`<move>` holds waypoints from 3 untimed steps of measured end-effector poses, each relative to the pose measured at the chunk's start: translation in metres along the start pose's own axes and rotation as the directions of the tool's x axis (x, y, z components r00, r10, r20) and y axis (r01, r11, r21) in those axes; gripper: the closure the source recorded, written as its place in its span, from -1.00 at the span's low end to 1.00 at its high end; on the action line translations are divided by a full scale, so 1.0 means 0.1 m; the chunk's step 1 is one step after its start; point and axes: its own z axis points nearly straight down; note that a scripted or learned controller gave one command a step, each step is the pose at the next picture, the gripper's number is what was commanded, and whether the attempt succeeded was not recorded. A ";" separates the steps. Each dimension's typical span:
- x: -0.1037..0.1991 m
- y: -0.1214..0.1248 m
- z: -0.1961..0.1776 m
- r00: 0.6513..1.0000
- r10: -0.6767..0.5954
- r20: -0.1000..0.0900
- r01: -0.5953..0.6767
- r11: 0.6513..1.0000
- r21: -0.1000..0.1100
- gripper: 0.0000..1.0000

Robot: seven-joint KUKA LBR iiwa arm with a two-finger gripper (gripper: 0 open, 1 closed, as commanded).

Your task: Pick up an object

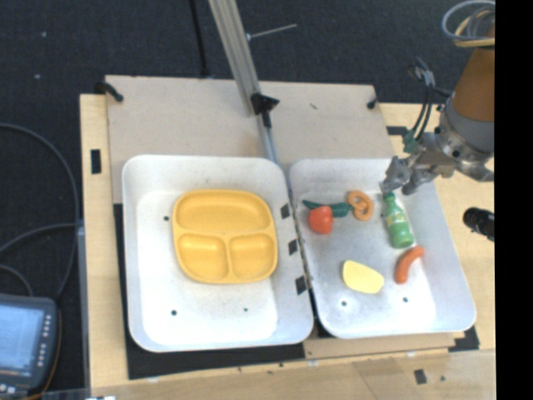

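Since your gripper is hovering with fingers spread narrow and holding nothing, right above the cap of the green bottle in the right bin, I'd drop straight down and squeeze its neck, dodging the pretzel.
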 end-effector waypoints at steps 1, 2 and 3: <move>-0.01 0.01 -0.03 1.000 0.000 0.000 0.000 1.000 0.007 1.00; 0.53 -0.06 -0.04 1.000 -0.003 -0.003 0.003 1.000 0.007 1.00; 0.94 -0.06 0.06 1.000 -0.002 -0.003 0.002 1.000 0.008 1.00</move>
